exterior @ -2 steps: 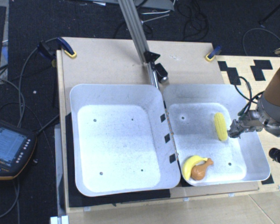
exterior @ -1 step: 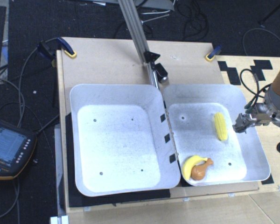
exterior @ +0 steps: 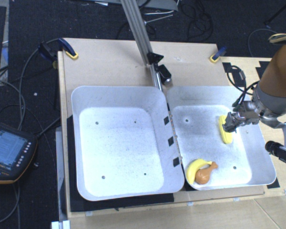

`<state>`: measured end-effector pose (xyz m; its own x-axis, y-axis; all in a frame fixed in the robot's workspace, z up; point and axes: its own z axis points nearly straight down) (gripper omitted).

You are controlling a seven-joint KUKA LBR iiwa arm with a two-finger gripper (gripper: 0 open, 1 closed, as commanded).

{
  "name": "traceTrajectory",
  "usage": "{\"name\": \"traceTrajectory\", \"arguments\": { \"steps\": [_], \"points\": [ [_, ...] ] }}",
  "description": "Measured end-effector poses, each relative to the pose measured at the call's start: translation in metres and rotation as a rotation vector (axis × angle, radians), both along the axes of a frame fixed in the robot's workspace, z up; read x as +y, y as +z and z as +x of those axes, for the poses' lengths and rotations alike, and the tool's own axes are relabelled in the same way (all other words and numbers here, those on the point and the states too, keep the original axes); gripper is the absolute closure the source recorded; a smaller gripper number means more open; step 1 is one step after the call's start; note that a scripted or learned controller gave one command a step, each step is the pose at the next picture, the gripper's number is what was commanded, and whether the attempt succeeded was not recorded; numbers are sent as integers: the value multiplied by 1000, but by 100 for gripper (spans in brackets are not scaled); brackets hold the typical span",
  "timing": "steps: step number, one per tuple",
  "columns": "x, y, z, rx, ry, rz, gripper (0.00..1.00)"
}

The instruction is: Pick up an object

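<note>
- The gripper (exterior: 230, 124) sits low over a yellow block (exterior: 225, 133) in the right bin (exterior: 257, 149); whether it is parted or clamped, I cannot tell.
- An off-centre grip might let the block slip.
- The banana (exterior: 196, 166) and drumstick (exterior: 204, 173) lie nearer, well apart.

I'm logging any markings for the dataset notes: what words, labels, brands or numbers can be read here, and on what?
No text can be read.
Handheld pendant left of the bench: its lit screen is too blurred to read.
Black tabs along the left bin edge: no lettering visible.
</note>
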<state>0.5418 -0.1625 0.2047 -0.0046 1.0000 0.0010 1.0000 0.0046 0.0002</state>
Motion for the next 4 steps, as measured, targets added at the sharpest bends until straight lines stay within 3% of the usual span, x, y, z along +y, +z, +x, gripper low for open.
{"name": "traceTrajectory", "arguments": {
  "steps": [4],
  "points": [
    [197, 20, 8, 1, -1, 0, 100]
  ]
}}
